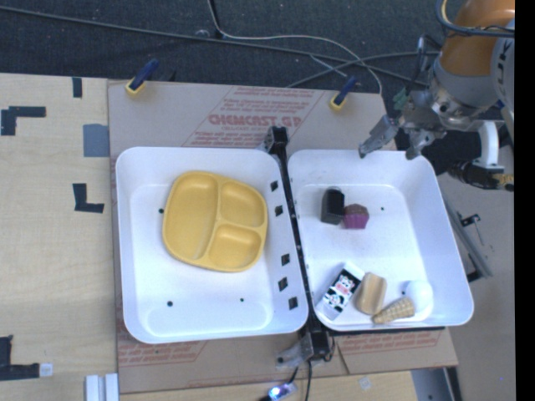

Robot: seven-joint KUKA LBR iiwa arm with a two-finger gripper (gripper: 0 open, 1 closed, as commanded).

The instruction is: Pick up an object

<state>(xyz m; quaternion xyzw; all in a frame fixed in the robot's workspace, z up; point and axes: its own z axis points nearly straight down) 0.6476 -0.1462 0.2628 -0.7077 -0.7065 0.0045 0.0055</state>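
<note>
Your pincer (391, 140) hangs above the far rim of the right bin (447, 249), carrying nothing, its two fingers spread apart, one dark tip out toward the left and the other nearer the arm. It sits clear of everything in the bin, so I judge this to be a staging pose ahead of a descent, not a grasp in progress.

The pickable things are all in that right bin. Near its middle a small black block (332, 205) stands touching a purple lump (357, 216), which makes either one awkward to take cleanly, since a finger would have to slip into the seam between them. Along the near edge you have a black-and-white patterned carton (341, 292) lying flat, a tan rounded piece (370, 293) just beside it, and a ridged cone-shaped object (394, 310) next to that. A small white thing rests by the cone, hard to make out against the bin.

The left bin (138, 249) holds a yellow divided plate (215, 221), lying flat and wide, probably too broad for your fingers.

The nearest candidates to the pincer are the block and the purple lump. The block looks rigid and compact; the lump looks soft and rounded.

Both bins rest on a cardboard sheet (242, 115) clamped to the table.
</note>
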